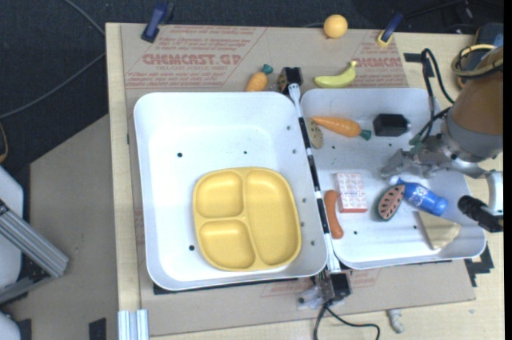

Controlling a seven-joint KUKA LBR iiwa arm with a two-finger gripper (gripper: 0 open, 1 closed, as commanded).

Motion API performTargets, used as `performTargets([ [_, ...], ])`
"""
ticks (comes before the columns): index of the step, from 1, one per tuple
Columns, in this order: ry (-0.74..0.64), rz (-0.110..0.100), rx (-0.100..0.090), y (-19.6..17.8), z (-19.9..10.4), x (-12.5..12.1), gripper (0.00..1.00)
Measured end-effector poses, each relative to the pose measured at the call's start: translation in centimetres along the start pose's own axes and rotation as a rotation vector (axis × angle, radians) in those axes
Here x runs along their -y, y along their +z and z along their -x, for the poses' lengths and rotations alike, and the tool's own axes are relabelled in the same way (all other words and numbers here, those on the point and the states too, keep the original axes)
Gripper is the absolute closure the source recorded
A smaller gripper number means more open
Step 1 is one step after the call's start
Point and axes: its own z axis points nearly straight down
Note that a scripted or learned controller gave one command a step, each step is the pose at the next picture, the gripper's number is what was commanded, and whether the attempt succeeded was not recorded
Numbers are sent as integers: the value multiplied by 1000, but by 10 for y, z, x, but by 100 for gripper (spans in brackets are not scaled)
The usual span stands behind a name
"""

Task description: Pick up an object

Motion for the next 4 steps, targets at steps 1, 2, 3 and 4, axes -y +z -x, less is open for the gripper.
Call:
performTargets([
  [1, -3, 3, -2, -1, -23, -79, 0],
  [2, -2, 8, 3, -94, 16, -110, 0],
  [3, -2, -2, -3, -4, -12, -108, 0],
  [4, -3, 4, 1, -16, -11, -109, 100],
])
